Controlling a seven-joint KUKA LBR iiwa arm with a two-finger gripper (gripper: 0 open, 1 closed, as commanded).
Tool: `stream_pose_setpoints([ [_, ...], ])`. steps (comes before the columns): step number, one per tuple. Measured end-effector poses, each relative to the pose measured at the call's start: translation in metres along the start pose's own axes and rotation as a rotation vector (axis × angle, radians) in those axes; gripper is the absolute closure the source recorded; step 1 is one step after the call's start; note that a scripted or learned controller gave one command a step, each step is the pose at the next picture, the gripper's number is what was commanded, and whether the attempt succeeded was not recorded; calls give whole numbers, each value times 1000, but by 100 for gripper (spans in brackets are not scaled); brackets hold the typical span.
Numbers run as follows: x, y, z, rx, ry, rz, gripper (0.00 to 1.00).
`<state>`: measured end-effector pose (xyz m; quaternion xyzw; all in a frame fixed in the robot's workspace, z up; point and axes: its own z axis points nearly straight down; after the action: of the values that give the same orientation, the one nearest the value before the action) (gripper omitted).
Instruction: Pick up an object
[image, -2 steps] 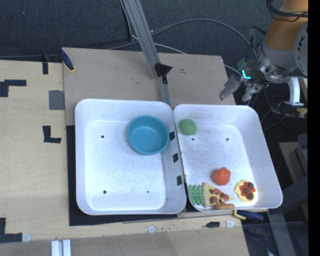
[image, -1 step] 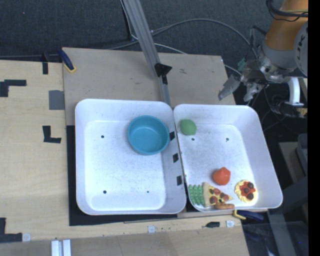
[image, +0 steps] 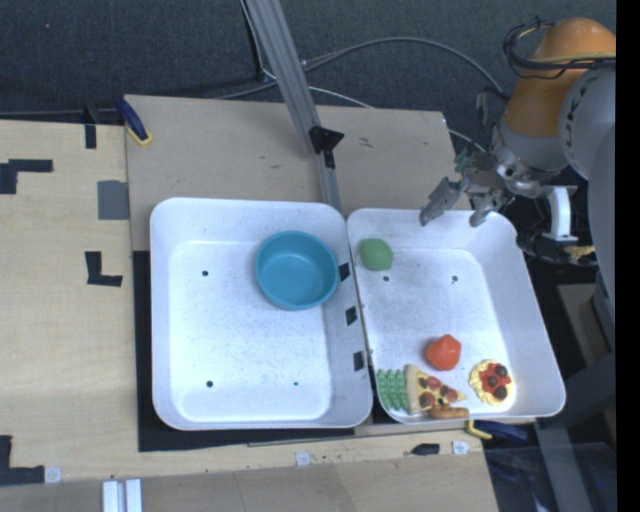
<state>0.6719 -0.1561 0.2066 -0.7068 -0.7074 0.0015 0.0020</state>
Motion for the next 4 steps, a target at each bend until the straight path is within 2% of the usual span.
stream_pose_setpoints([
  [2,-1,-6,116,0,0,0,0],
  [3,-1,-5,103,-5,-1,0,100],
  [4,-2,0,59,-8,-1,0,100],
])
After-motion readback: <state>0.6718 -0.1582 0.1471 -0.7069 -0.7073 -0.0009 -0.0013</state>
